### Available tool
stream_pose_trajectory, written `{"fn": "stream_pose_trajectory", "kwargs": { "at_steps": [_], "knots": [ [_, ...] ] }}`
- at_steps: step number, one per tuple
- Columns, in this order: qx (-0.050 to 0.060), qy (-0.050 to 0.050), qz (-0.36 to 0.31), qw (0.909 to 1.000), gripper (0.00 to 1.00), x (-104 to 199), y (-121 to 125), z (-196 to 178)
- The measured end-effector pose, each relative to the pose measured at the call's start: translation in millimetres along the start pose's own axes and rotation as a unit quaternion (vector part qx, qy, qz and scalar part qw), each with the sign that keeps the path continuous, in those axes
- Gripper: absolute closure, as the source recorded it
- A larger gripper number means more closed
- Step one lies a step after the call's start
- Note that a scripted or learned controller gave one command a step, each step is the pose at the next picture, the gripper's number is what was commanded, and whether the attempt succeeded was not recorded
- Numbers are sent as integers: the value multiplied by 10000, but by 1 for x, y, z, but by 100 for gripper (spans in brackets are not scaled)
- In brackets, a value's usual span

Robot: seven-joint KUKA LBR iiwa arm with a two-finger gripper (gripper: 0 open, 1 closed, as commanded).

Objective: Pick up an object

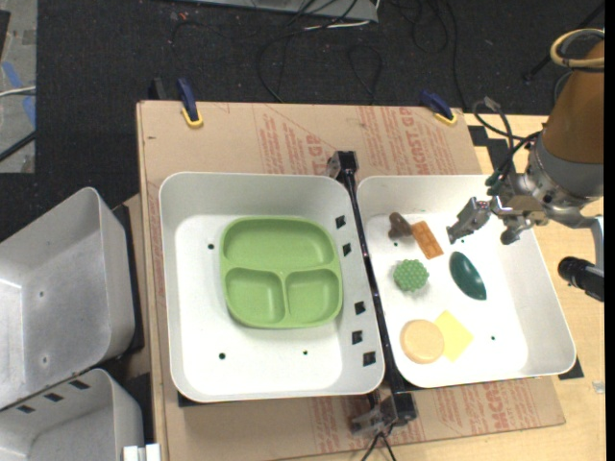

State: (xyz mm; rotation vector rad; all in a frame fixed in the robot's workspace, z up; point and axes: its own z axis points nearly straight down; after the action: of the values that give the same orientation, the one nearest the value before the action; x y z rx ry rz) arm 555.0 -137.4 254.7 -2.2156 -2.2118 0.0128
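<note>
The claw [490, 221] hangs above the far edge of the right bin [548, 353], its fingers apart with nothing between them. Nearest beneath it lies a dark green oval piece [468, 276], and that appears the sensible target. To do the step well, the claw should be centred over the piece, the fingers turned across its narrow width, then brought straight down before closing; the bin wall close by leaves little margin on that side. Count in the right bin: one dark green piece, one green bumpy ball [411, 276], one orange block [427, 239], one brown piece [398, 224], one tan disc [422, 341], one yellow square [455, 333]. The left bin [187, 257] holds one green divided tray [282, 272].
</note>
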Motion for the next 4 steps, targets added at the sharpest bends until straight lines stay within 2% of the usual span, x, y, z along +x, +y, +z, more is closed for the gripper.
{"fn": "stream_pose_trajectory", "kwargs": {
  "at_steps": [1,3,4],
  "knots": [
    [-65,-10,-15,10000,0,1,2,-7],
    [-56,-8,2,10000,0,-8,-11,87],
    [-54,-7,2,10000,0,-14,-5,146]
  ]
}}
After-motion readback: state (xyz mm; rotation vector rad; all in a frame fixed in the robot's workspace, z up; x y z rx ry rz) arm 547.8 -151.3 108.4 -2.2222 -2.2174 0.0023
